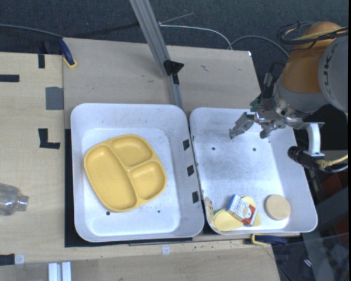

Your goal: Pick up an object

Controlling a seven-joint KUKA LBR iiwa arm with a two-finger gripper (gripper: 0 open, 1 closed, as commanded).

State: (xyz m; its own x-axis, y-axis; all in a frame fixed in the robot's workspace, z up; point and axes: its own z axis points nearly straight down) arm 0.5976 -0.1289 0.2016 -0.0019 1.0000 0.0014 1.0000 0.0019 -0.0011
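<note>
Your gripper [249, 126] hangs at twelve o'clock, fingers apparently spread, grasping nothing. Bring it toward five o'clock, squarely above the round wooden disc [277, 207].

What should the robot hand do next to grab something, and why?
Probably move toward the near end of the right bin. The open gripper hangs over bare floor at the far end, holding nothing, while the tan round disc and small carton lie at the near end.

clear plastic bottle [6, 198] lying on the bench's left edge, metal post [155, 37] behind the bins
</note>
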